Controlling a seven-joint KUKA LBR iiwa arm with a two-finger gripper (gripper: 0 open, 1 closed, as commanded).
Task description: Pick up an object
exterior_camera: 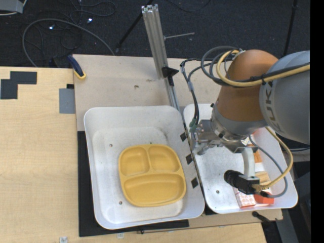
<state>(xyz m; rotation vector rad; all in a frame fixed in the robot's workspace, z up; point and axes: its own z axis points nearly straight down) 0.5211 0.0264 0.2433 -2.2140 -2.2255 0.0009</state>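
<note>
two white bins (101, 135); one yellow divided plate (151, 174); maybe three small items (250, 186) in the right bin, hard to tell

Grey arm (288, 92), orange band (248, 85), looping cables (223, 59)

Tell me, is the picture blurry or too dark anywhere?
Camera view: sharp and evenly lit over the bench; the yellow plate in the left bin is crisp with soft shadows; the floor behind is very dark; the arm shades part of the right bin.
</note>
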